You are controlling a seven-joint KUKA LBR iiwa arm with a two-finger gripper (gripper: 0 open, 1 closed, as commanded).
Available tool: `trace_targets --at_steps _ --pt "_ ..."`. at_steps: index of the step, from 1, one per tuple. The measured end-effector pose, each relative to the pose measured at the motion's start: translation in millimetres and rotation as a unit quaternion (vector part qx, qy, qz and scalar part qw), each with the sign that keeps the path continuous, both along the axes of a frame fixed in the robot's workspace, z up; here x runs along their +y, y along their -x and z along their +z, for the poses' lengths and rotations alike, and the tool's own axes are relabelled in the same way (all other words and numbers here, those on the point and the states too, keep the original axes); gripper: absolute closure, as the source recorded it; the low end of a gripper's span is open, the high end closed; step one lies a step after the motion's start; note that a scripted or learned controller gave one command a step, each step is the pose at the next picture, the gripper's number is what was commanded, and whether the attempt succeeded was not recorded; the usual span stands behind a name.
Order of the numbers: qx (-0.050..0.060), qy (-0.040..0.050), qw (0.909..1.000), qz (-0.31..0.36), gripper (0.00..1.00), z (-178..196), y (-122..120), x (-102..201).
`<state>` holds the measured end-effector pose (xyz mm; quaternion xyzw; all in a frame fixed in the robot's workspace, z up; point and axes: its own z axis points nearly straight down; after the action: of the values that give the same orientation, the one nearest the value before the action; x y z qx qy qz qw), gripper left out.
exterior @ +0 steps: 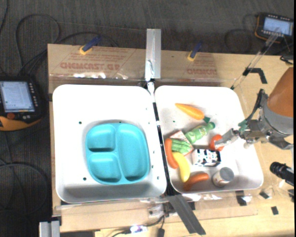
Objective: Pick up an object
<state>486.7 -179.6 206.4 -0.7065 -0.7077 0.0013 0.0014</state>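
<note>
- A small round red object, perhaps a toy tomato, lay in the right bin just at the tip of the jaws; whether the jaws were spread or pinching it could not be told.
- Beside it a green plastic bottle lay tilted, its cap toward the upper right.
- Above that rested an orange toy carrot, smooth and tapered.
- Near the bin's left wall sat a leafy green toy vegetable, an orange-red piece and a yellow banana-shaped toy.
- A black-and-white printed card lay flat in the middle; its print could not be read.
- Along the front edge lay a reddish sausage-shaped toy and a small grey metal can.
- The left bin held a turquoise divided plate with three compartments.
- Both glossy white bins stood on a brown board surface, where a faint red stamp reading something like "CHEMCAST GP" showed.
- The grey arm with its orange band reached in from the right.
- A handheld control pendant with a lit screen lay on the dark carpet to the left, among cables.
</note>
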Motion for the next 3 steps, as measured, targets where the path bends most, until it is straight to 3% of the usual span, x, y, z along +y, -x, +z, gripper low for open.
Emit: trace_targets --at_steps 1,2,3 --pt "-0.001 -0.0008 1.0 -0.002 0.0 -113 -27 9" --pt "-0.008 0.0028 0.9982 0.059 0.0 -117 -102 47" --pt "-0.009 0.0021 0.9982 0.06 1.0 -107 -103 48"
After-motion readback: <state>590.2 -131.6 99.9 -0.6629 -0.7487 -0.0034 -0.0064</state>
